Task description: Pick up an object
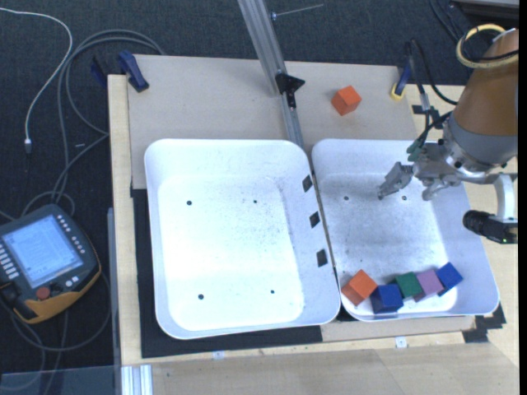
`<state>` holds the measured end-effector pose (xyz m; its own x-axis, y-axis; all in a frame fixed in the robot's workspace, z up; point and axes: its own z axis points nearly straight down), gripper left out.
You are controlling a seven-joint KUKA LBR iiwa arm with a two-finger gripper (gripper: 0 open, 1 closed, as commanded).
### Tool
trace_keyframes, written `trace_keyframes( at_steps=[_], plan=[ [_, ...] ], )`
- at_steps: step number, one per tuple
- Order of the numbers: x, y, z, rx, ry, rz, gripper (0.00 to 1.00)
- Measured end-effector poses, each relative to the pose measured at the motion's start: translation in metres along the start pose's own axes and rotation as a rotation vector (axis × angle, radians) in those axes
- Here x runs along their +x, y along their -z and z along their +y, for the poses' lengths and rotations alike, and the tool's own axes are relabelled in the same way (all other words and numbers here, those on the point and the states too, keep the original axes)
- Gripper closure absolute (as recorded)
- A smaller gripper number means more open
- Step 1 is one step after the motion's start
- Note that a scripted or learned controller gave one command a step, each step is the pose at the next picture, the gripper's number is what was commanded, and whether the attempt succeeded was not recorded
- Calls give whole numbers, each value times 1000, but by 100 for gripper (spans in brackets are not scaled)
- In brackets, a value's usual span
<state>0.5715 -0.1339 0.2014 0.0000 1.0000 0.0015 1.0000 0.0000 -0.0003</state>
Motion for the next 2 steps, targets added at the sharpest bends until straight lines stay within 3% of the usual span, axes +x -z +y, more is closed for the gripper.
trace_keyframes(
  at_steps=[1,2],
  plan=[
    [33,-106,41,7,3,2,0],
    [120,31,-9,-9,7,2,0]
  ],
)
